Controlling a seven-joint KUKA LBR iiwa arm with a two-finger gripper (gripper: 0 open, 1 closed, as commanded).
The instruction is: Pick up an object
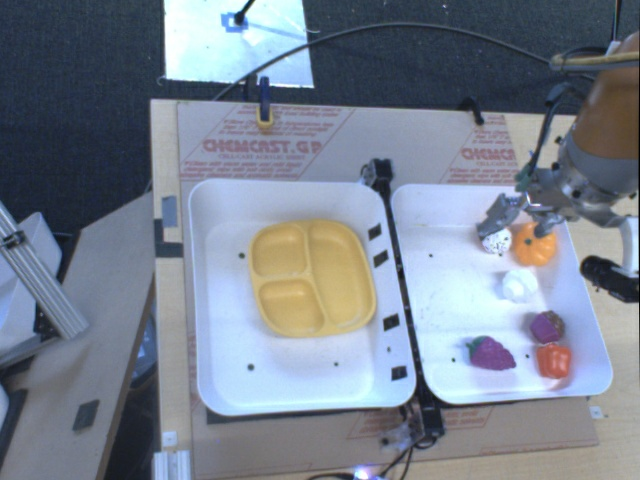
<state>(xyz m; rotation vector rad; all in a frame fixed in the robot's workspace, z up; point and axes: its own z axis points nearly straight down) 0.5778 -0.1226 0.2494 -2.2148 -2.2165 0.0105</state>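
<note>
My gripper (522,218) hangs over the back of the right bin (440,298), open, with nothing between its fingers. One finger (499,211) is just above a small white speckled object (495,241). The other finger (547,224) sits over the top of an orange pumpkin-like toy (535,249). Nearer the front lie a white lump (517,286), a maroon berry-like toy (546,326), a purple grape bunch (490,353) and a red-orange pepper (553,361).
The left bin (220,268) holds a yellow divided plate (310,276). A black-clipped ridge (392,278) separates the two bins. The arm's grey and orange body (605,138) reaches in from the upper right, and a black part (610,276) juts over the right bin's rim.
</note>
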